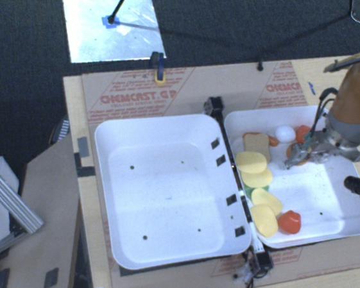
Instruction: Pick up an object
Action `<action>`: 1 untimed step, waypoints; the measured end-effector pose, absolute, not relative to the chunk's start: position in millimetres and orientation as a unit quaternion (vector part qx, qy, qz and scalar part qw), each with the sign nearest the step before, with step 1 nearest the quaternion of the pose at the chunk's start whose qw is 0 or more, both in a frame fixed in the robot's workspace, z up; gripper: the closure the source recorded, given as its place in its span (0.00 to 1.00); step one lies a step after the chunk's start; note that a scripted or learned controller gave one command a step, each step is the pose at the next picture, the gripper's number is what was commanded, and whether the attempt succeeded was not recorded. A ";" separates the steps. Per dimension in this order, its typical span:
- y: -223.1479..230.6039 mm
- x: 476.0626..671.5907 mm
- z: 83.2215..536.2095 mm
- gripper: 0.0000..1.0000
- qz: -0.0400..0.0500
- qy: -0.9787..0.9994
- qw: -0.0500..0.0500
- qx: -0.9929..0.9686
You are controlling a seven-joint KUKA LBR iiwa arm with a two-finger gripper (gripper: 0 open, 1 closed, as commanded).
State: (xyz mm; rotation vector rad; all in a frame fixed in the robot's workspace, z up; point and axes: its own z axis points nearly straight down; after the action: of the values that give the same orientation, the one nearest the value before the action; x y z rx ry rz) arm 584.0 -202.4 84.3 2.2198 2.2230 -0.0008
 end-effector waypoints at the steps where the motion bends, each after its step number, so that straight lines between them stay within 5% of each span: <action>1: -202.7 585.9 95.8 1.00 0.001 0.708 0.002 0.706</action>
State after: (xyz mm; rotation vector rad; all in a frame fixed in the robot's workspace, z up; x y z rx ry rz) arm 585.9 -202.7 95.8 2.2159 2.2220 0.0029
